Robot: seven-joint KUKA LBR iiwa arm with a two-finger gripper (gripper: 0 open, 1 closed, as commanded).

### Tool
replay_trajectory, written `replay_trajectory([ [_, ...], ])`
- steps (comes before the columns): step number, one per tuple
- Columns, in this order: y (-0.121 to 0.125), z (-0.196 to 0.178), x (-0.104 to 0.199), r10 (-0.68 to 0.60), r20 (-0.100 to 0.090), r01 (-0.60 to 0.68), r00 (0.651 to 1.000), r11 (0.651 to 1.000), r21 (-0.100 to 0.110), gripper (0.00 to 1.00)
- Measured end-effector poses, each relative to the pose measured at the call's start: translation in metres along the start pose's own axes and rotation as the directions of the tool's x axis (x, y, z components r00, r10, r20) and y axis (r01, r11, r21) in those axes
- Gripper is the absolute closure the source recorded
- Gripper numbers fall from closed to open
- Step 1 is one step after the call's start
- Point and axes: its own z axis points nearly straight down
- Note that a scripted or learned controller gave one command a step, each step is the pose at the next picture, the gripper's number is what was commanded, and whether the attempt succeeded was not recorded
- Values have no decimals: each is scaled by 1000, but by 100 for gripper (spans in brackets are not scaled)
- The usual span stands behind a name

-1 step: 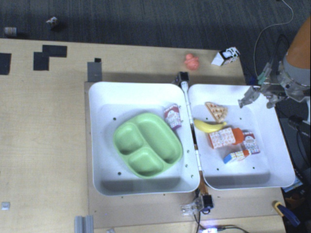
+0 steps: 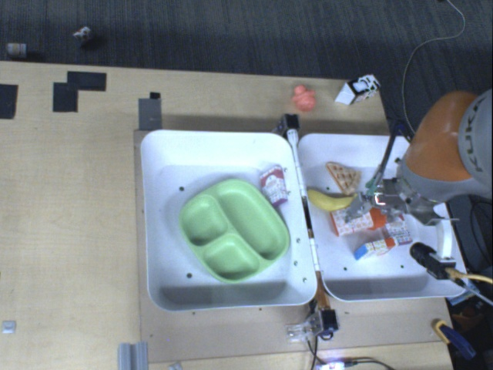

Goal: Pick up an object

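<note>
One arm only, reaching in from the right, with the gripper [image 2: 379, 200] low over the right bin [image 2: 339, 282] among a small pile of objects. Directly under and just left of it lay the red-and-white packet [image 2: 353, 222], touching an orange item [image 2: 377, 218]. Further left lay the banana [image 2: 331, 200], long axis running left to right, its near end just beside the gripper. Behind it, a waffle-like piece [image 2: 343, 177]. Could not tell how wide the gripper stood, nor whether anything was held (too blurred and crowded). Probably a short descent onto the packet was needed.
</note>
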Motion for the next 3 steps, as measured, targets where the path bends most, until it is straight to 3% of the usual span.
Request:
replay_trajectory([
  [1,-38,35,24,2,3,-2,1000,1000,-12,0],
  [2,-35,24,24,1,4,-1,1000,1000,-19,100],
  [3,-35,24,24,0,4,0,1000,1000,-19,0],
])
